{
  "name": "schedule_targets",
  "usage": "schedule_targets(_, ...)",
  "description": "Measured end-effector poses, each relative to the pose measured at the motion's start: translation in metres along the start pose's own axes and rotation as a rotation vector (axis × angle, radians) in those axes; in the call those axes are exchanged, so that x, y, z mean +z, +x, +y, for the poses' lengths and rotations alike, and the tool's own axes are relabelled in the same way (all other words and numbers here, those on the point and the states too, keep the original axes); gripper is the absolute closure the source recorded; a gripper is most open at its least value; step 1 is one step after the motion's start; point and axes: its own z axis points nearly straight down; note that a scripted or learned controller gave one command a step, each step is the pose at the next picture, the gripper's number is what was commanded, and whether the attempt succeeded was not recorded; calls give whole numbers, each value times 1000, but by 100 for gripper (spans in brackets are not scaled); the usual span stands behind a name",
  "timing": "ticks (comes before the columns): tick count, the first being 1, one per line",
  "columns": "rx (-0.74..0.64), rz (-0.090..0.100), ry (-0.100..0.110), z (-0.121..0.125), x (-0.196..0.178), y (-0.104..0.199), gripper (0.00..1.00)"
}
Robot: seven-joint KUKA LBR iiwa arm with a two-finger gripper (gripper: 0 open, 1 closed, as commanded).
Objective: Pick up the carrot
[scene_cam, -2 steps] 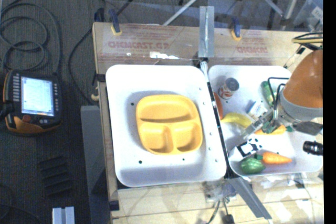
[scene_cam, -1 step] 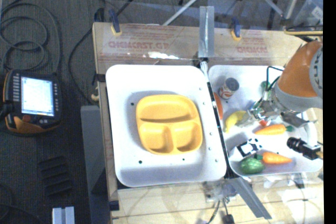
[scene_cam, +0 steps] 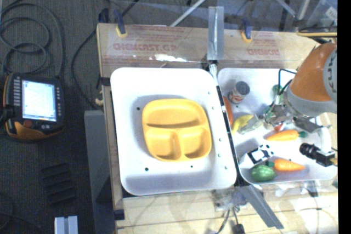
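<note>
Arm enters from right of frame; gripper low in right bin. Finger opening: cannot tell. One carrot lies just below gripper, second carrot at lower right beside green vegetable. Yellow divided tray occupies left bin.

arm: cut by right edge | gripper: too blurred to read

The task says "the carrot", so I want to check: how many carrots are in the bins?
2, both in the right bin: one carrot just below the claw, another carrot nearer the front beside a green vegetable. The arm may hide more.
</note>
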Motion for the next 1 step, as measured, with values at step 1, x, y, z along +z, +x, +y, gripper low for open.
schedule_targets(1, 107, 1, 10, -58, -114, 8, 0)
